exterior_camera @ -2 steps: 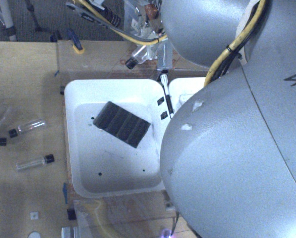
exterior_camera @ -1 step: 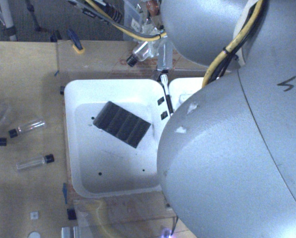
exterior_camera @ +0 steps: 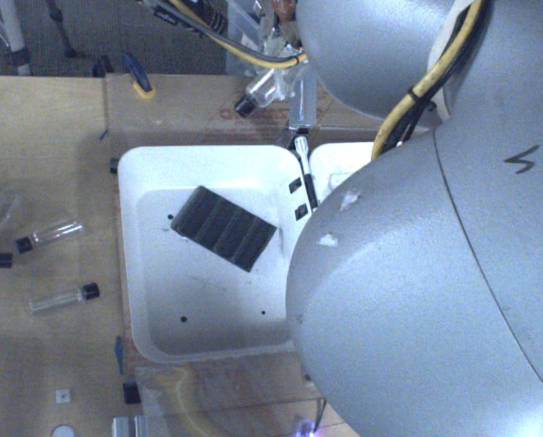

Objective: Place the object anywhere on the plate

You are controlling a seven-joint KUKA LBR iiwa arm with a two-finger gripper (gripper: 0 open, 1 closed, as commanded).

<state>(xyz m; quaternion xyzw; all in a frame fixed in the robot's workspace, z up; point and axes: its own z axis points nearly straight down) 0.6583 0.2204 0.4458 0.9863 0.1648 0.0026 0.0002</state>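
Dark ribbed rectangular plate point(exterior_camera: 224, 228) lies flat in the left bin point(exterior_camera: 153, 271), tilted, long axis running from 10 o'clock to 4 o'clock, sitting in the bin's upper half. It touches the bin floor only, apart from the walls. Bin floor around it is bare white with a few small dark dots toward 6 o'clock.

Right bin point(exterior_camera: 340, 162) shows as a corner at 1 o'clock of the plate, just beside the left bin; a thin black strip point(exterior_camera: 303, 176) with small black tabs runs along the gap between the two.

Arm point(exterior_camera: 435, 271), big grey rounded body, covers the frame from 3 o'clock to 5 o'clock and overlaps the left bin's right edge. Yellow cables point(exterior_camera: 217, 39) run along its upper part at 12 o'clock. Hand: cannot tell its state, cannot tell what it has hold of.

Wooden tabletop point(exterior_camera: 44, 135) at 9 o'clock carries several clear vials with black caps point(exterior_camera: 62, 296), well apart from the bin. A blue clamp point(exterior_camera: 139, 78) sits at 11 o'clock near the tabletop edge.
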